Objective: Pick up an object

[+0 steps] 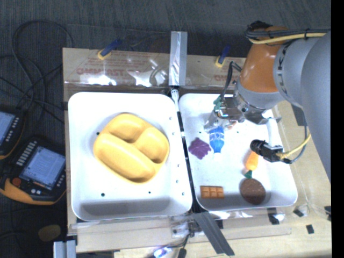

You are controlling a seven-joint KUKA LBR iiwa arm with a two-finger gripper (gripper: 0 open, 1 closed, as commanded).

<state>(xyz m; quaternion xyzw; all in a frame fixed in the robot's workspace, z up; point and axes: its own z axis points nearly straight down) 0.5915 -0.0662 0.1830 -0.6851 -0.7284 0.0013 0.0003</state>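
Gripper (219, 123), jaw state not discernible to us, hangs in the right bin (285, 190) directly over the blue object (216, 141), whose long axis runs near-vertically.

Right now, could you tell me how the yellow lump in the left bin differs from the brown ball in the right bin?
The yellow lump is far larger than the brown ball. The lump is bright yellow and lobed, like joined loaves; the ball is dark brown and round. The lump sits mid-bin in the left bin; the ball sits near the front corner of the right bin. Both rest on a bin floor, apart from the claw.
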